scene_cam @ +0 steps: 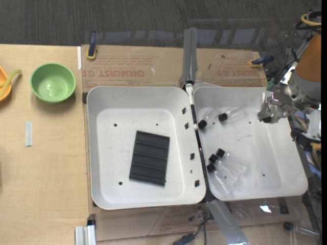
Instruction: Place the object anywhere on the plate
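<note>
Cardboard sheets cover the desk [46, 188] under two white bins; the left bin [97, 152] holds a dark ribbed plate [149, 158] lying flat near its middle, tilted slightly clockwise. In the right bin [286, 177] lie several clear vials with black caps: one pair [227, 166] at about seven o'clock of the bin's centre, close together and perhaps touching, and two more [225, 118] near eleven o'clock, close to the dividing wall. A green bowl [53, 82] sits well apart on the wood at the far left. Reaching in from three o'clock, the arm has its hand [269, 112] above the right bin's upper right part, and whether it is apart or together cannot be told at this size; nothing is visible in it. By my judgement the vials are light, stiff, smooth and apt to roll or slip, possibly brittle if glass. Taking one across its body, near the middle, jaws square to its long axis, looks safest; the capped end may offer a less slippery hold.
</note>
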